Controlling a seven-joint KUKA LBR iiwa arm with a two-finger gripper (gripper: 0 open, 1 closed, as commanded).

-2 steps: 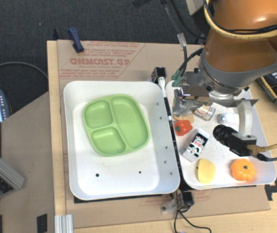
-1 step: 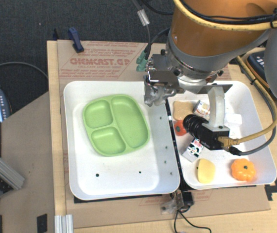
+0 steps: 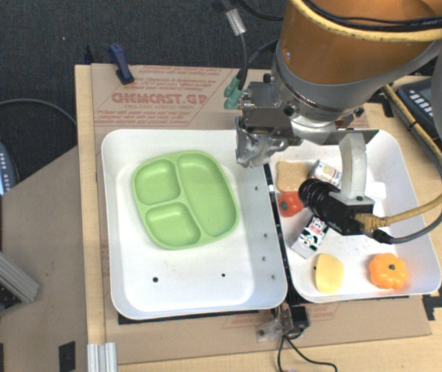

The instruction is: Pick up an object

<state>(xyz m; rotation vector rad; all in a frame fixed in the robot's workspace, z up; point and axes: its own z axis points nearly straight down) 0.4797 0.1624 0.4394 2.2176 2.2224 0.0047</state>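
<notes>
Gripper [image 3: 253,152]: above the bins' shared edge, grip state cannot be told. Right white bin [image 3: 415,208]: tan block [image 3: 289,175], red tomato [image 3: 289,204], yellow lemon [image 3: 329,273], orange pumpkin [image 3: 388,271], black-and-white carton [image 3: 309,239]. Left white bin [image 3: 120,208]: green three-compartment plastic tray [image 3: 184,198].

One fixed camera looks down aslant on both white bins [image 3: 120,208].
</notes>
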